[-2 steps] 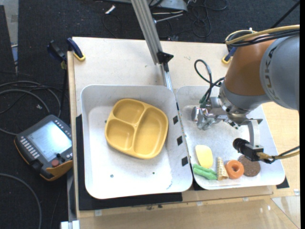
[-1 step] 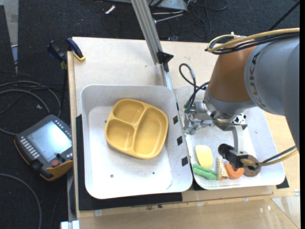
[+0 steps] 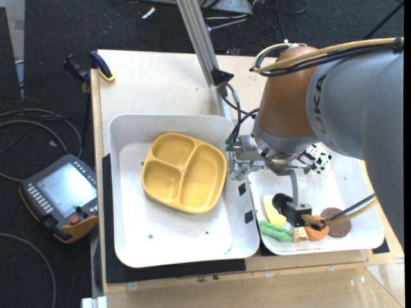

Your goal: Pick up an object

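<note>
Right now the end effector (image 3: 243, 161) hangs low over the seam between the two bins, and I cannot tell whether it is wide or narrow, since the wrist hides its underside. Nothing shows in its grip. Nearest to it is the plate (image 3: 185, 172), just beside it in the left bin (image 3: 128, 236). It is smooth yellow plastic with rounded corners and three wells, and its long side runs across the bin.

In the right bin (image 3: 359, 172), toward the near wall, sit a soft-looking green piece (image 3: 276, 231) lying lengthwise along that wall, an orange piece (image 3: 314, 232) and a flat brown disc (image 3: 336, 224). A spotted white die (image 3: 319, 158) rests farther back. The plate's raised rim looks like the likeliest hold. The counter (image 3: 148, 82) is pale and matte.
</note>
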`<move>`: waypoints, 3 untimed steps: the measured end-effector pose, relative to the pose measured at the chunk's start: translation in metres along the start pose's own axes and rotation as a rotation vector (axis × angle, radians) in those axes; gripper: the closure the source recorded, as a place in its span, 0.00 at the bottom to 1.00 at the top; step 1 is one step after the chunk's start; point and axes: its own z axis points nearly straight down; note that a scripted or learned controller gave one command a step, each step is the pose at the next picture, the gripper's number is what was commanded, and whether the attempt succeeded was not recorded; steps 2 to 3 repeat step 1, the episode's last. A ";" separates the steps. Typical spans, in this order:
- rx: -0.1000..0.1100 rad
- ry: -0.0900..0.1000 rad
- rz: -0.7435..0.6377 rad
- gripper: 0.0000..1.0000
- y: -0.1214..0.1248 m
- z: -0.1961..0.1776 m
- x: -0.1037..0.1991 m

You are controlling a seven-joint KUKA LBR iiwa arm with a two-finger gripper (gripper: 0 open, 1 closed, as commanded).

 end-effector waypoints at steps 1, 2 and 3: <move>0.003 0.000 0.000 1.00 -0.018 0.001 0.045; 0.003 0.000 0.000 1.00 -0.018 0.001 0.045; 0.003 0.000 0.000 1.00 -0.018 0.001 0.045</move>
